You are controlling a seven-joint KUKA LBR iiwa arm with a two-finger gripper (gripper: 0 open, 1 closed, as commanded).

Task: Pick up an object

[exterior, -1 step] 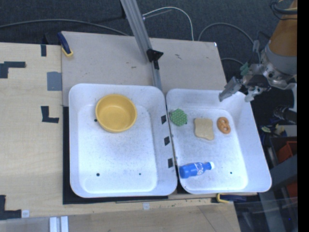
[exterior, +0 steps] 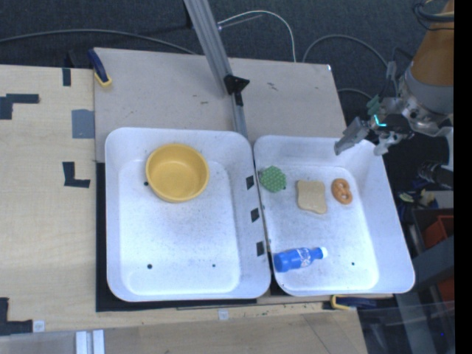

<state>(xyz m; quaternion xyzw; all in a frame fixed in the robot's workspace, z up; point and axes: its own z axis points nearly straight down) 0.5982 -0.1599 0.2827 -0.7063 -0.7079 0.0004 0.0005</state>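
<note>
A blue bottle (exterior: 299, 258) lay on its side near the front edge of the right bin (exterior: 369, 271), with open floor around it. Farther back, a green ball (exterior: 273, 178), a tan slice of bread (exterior: 312, 196) and a small pretzel (exterior: 341, 191) sat in a loose row, apart from one another. The tool (exterior: 363, 139) hung over the bin's far right rim, fingers spread and holding nothing. In the left bin (exterior: 177, 271), a yellow bowl (exterior: 177, 172) stood upright near the back, much bare floor before it.
</note>
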